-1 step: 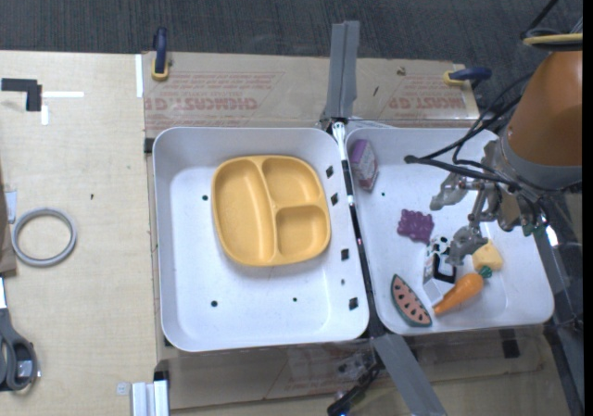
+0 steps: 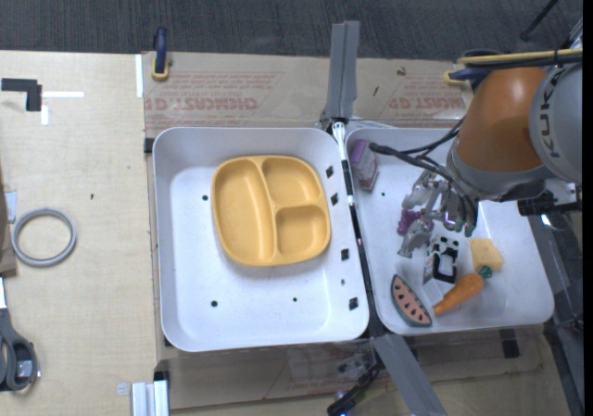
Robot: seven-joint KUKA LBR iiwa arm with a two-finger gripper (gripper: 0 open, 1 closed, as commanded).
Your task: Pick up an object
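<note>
Gripper [image 2: 424, 225] low over the middle of the right bin [image 2: 505, 310]; cannot tell how wide it stands, nor whether anything is in it. Just beside, toward the near edge: melon slice [image 2: 410, 302], then carrot [image 2: 460, 294]; yellow block [image 2: 485, 257] close by the carrot's tip; purple thing [image 2: 363, 165] against the far-left wall. Likely closing in on a target. Best to choose the melon slice, lying apart from the rest: centre over it, span its narrow side, descend straight, clamp before lifting. Plate [image 2: 271, 210] in the left bin [image 2: 185, 298], well apart.
</note>
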